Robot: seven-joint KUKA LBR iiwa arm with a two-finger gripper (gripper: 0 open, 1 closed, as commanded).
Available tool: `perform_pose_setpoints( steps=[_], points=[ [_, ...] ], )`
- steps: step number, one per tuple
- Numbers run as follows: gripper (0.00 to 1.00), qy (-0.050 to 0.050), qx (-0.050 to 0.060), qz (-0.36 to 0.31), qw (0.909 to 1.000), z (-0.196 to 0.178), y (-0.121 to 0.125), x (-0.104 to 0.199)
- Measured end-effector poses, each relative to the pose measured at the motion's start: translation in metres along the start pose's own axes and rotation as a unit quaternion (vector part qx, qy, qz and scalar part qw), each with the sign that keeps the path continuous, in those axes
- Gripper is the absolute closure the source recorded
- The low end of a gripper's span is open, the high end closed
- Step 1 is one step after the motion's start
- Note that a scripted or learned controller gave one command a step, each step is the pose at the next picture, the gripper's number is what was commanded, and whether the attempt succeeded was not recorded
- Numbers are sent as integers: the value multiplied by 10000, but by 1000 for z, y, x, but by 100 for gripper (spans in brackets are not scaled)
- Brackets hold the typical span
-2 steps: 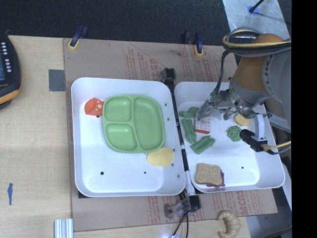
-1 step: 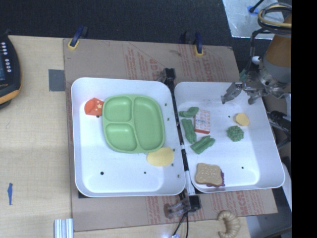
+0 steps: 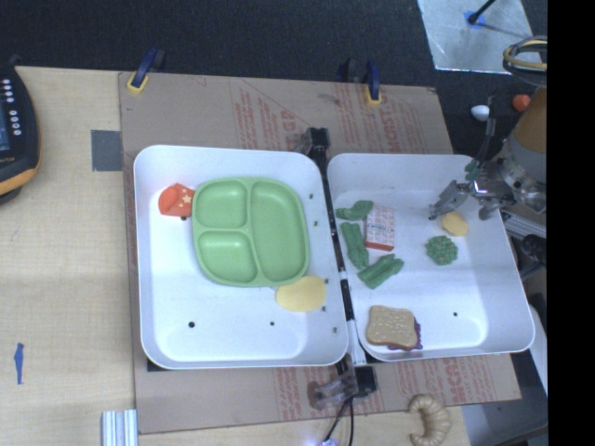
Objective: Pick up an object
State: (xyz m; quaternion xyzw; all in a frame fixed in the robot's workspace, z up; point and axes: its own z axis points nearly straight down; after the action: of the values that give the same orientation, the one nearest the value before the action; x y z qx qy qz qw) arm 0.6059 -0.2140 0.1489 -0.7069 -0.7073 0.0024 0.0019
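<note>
Two white bins (image 3: 149,249) sit side by side on the desk (image 3: 65,277) — the tool (image 3: 462,203) hangs spread open in the right one, just above a small yellow piece (image 3: 455,224).

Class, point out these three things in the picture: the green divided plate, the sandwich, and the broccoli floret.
green divided plate (image 3: 251,231), camera view, on the ridge between its compartments.
sandwich (image 3: 390,326), camera view, middle of the top bread slice.
broccoli floret (image 3: 442,250), camera view, centre of its green head.
</note>
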Motion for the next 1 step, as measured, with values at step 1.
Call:
perform_pose_setpoints(
  steps=[1],
  points=[
    [0,6,2,-21,10000,59,-17,3]
  ],
)
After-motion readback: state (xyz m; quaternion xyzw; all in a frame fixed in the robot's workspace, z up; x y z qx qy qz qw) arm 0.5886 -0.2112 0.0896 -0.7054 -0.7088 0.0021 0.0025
